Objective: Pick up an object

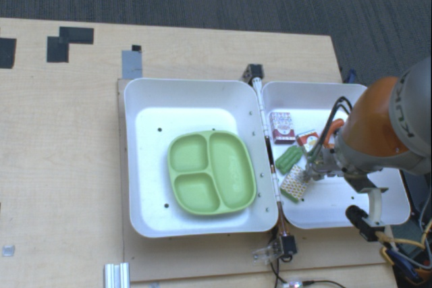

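The tool (312, 168) is lowered into the right bin (337, 209), at the end of the grey arm (378, 131) with its orange band, which reaches in from the right. How the tool stands, and whether anything is gripped, cannot be told, since the wrist hides its working end.

Directly beneath and just left of the tool a speckled flat packet (294, 184) is seen, lying near the bin's left wall; it is judged the likeliest target, as the tool is set down over its upper edge. Its long axis runs on a slant, from lower left up toward the tool.

Just above it a green oblong object (288, 158) lies, its long axis pointing from lower left to upper right, roughly parallel to the packet. A red-and-white item (308, 139) sits beside it, partly hidden by the arm, and a dark red box (281, 126) rests farther back, squared to the bin.

The left bin (145, 145) holds a green divided plate (212, 172), well apart from the tool. Both bins rest side by side on the counter (61, 165).
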